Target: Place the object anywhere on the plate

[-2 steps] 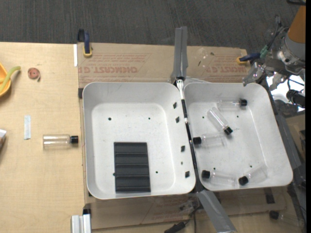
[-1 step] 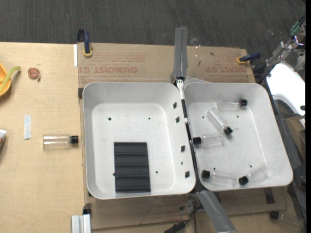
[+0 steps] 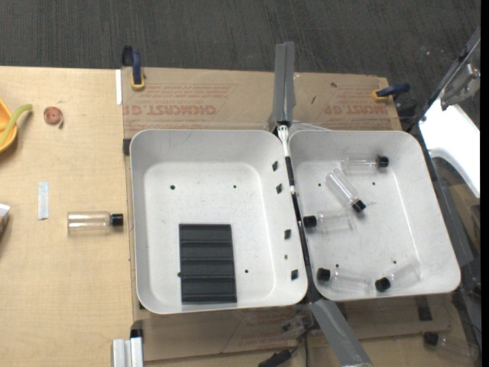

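Bottles, five, clear with black caps, lying flat and scattered in the right bin (image 3: 428, 205), all well apart from the plate. Top bottle (image 3: 363, 163) near the far wall, long axis nearly level across the view, cap to the right. Middle bottle (image 3: 344, 190) slanted, cap toward the lower right. Left bottle (image 3: 327, 221) lying crosswise just beside the bin's inner wall, cap pointing left at that wall. Near-left bottle (image 3: 342, 280) close to the near wall, long axis almost crosswise, cap to the left. Near-right bottle (image 3: 397, 277) tilted slightly, cap at its lower left end, body running up to the right, just beside the near-left one's clear end. Black ribbed plate (image 3: 206, 264) flat in the left bin (image 3: 153, 159), toward its near wall, ribs running crosswise, bearing nothing. Sixth clear bottle (image 3: 90, 221) out on the wooden bench (image 3: 61, 297) left of both bins, cap pointing right. Blue clamps (image 3: 128, 56) at the far corners of the cardboard sheet (image 3: 199, 102). Gripper state: cannot tell.
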`<state>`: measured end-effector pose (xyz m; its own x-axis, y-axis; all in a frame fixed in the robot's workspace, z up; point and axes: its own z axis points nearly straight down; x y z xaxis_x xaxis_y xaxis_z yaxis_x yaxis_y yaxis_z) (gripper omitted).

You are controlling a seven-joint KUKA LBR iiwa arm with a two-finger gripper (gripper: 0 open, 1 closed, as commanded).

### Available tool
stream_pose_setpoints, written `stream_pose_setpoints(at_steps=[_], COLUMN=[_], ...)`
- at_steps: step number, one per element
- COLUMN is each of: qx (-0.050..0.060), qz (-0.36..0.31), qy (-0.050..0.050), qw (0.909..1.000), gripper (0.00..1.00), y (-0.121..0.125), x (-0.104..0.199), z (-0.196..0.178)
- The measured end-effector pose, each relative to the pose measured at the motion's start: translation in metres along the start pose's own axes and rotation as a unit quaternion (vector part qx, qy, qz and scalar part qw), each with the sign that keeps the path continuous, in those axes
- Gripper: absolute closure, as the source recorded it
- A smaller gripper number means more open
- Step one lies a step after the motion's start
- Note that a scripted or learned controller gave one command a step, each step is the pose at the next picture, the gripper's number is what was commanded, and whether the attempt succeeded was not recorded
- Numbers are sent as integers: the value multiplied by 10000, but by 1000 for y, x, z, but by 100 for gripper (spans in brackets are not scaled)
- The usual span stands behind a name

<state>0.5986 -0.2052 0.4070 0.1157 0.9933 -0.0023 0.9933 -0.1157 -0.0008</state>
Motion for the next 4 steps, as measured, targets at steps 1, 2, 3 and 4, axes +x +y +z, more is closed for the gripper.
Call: stream_pose_setpoints(at_steps=[1, 2, 3, 4], qx=[6, 11, 20, 21], qz=[788, 1258, 2035, 3265], qy=[-1, 0, -1, -1], qw=[9969, 9921, 9791, 9452], gripper=[0, 0, 0, 0], y=[20, 53, 53, -8], x=[54, 3, 71, 7], z=[-13, -33, -24, -33])
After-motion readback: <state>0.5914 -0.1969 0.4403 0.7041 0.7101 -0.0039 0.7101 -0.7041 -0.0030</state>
